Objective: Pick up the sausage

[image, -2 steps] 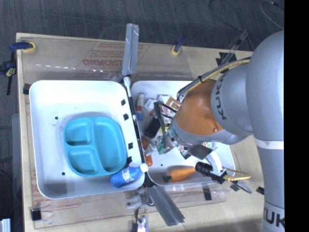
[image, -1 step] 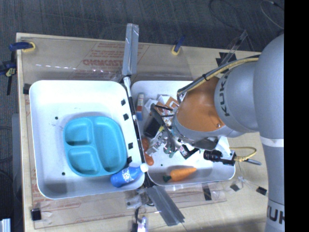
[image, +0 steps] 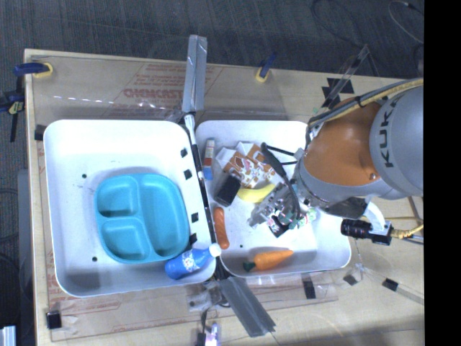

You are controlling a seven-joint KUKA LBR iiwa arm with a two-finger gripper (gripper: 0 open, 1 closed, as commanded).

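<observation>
The sausage is a short reddish-orange link lying along the left wall of the right bin, near its front. My gripper hangs over the middle of that bin, to the right of the sausage and apart from it. Its fingers are lost in the clutter of the wrist hardware.
The right bin also holds a carrot at the front, a banana, a black block, a patterned packet and a thin marker. A blue divided plate lies in the left bin. A blue bottle rests across the divider.
</observation>
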